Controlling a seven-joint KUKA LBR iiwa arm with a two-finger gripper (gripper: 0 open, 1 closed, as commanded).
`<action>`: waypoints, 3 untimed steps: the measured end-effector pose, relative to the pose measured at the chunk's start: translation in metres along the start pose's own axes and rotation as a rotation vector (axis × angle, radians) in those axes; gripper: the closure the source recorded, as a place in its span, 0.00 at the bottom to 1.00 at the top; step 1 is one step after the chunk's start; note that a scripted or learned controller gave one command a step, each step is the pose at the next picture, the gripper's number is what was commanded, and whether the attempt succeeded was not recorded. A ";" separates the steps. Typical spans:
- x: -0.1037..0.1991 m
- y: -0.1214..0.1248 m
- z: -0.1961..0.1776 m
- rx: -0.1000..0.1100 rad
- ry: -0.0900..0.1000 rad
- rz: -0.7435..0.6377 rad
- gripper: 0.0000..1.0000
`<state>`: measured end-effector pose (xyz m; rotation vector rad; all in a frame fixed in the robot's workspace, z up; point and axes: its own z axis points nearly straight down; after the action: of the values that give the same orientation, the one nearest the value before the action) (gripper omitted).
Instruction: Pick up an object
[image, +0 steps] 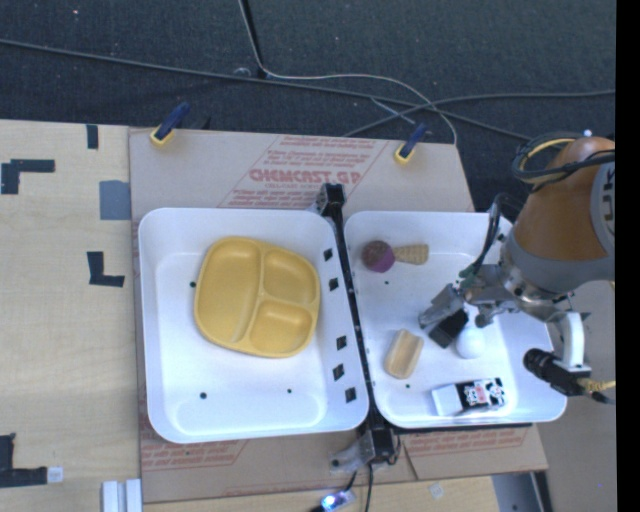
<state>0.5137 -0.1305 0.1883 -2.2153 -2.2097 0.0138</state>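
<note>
Bins sit side by side on the bench. The left bin (160, 330) holds a yellow divided plate (257, 296), lying flat near its centre. The right bin (520, 410) holds four loose items: a toy ice-cream cone (392, 255) at 11 o'clock, a tan bread-like piece (404, 353) at 7 o'clock, a small black-and-white carton (470, 396) at 5 o'clock, and a white rounded object (470, 343) near centre. The gripper (452, 322) hovers directly over the white object; whether it grips anything cannot be determined. The white object appears light, smooth and possibly slippery. Recommended hold: across its widest part, fingers centred, to prevent it squirting out.
</note>
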 end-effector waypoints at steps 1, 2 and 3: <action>0.000 0.003 -0.006 -0.013 -0.002 -0.004 0.00; -0.005 -0.005 0.053 -0.007 -0.002 -0.002 0.00; -0.005 -0.004 0.104 -0.016 -0.003 -0.001 0.00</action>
<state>0.5083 -0.1351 0.0847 -2.2238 -2.2206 -0.0001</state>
